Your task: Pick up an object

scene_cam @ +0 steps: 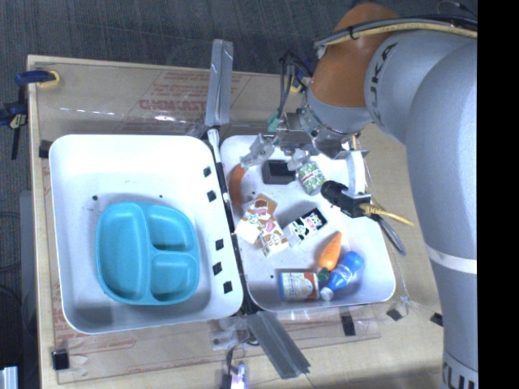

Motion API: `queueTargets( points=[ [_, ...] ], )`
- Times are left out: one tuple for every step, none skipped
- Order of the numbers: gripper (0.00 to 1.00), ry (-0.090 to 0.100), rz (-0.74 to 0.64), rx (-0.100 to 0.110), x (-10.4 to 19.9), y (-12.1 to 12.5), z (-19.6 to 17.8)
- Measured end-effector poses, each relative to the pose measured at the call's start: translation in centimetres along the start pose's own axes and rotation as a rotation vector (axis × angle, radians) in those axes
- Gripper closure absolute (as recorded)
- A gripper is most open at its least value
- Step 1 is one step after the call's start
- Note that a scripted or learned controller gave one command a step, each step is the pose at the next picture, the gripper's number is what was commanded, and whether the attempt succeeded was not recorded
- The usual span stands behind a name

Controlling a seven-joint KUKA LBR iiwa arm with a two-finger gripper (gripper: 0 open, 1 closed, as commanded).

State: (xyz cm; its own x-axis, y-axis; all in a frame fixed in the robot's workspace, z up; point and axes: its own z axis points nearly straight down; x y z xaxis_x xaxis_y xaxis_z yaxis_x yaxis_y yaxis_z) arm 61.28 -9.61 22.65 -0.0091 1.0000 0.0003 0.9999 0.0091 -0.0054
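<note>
My gripper (280, 152) hangs low over the far end of the right bin (381, 254), reaching in from the right. Just under it I see a small black block (276, 171), and a small green-and-white bottle (309, 177) lies close on its right. I cannot tell whether anything is held. Nearer the front lie two patterned boxes (261, 209) (272, 238), a black-and-white cow-print box (307, 225), an orange carrot (329, 251), a blue bottle (345, 271) and a labelled can (298, 284). A brown sausage-shaped piece (236, 181) rests against the bin's left wall.
The left bin (73, 160) holds a blue divided tray (147, 252). A raised divider with black clips (220, 225) separates the two bins. The big grey arm (430, 136) covers the right side of the bench.
</note>
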Motion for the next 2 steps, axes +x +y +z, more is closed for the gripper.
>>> queueTargets(
  points=[
    [0.0, 0.0, -0.147, -0.001, -8.6, -0.9, 7.7],
    [0.0, -0.001, -0.244, -0.003, -11.2, 4.4, 13.5]
  ],
)
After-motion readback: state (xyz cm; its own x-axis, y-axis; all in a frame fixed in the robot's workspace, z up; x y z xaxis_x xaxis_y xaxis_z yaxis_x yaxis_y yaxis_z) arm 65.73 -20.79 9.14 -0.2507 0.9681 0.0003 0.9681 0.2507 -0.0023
